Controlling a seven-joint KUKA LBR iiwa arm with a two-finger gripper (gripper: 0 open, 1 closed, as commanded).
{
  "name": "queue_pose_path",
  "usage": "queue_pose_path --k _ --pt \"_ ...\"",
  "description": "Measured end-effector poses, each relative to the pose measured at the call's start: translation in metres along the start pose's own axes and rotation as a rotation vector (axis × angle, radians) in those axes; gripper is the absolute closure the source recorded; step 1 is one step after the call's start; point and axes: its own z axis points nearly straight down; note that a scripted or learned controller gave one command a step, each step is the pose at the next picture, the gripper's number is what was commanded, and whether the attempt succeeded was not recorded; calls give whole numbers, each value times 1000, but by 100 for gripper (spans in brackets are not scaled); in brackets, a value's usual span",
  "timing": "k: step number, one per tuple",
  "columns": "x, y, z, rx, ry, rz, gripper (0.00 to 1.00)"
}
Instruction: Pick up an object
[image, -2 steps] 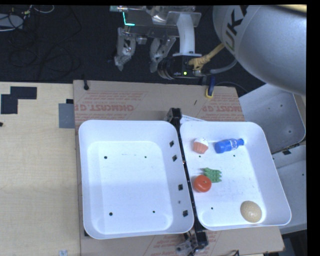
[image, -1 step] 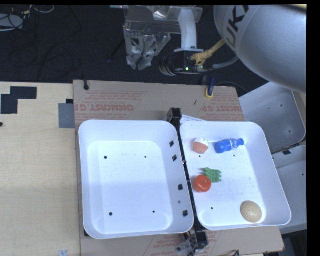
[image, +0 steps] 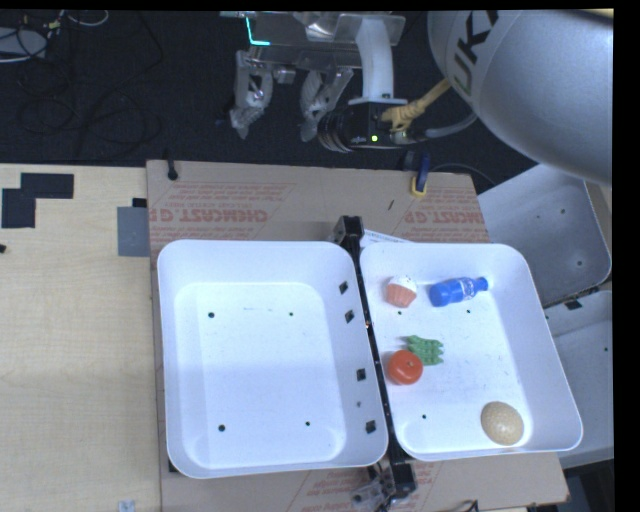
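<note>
My gripper (image: 280, 108) hangs high at the top of the view, beyond the far edge of the bins, open with nothing between its fingers. In the right bin (image: 540, 330) lie a small cupcake-like toy (image: 401, 292), a blue bottle (image: 457, 290) on its side, a red tomato with a green top (image: 408, 365) and a tan egg-shaped object (image: 502, 422). All of them rest well below and to the right of the gripper.
The left bin (image: 180, 300) sits beside the right one, joined along a black divider (image: 362, 340). Both rest on a cardboard sheet (image: 300, 200) on the wooden bench. The grey arm (image: 530, 70) fills the upper right corner.
</note>
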Motion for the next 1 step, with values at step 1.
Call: queue_pose_path --k 1 --pt "1 1 -7 7 -3 -5 100"
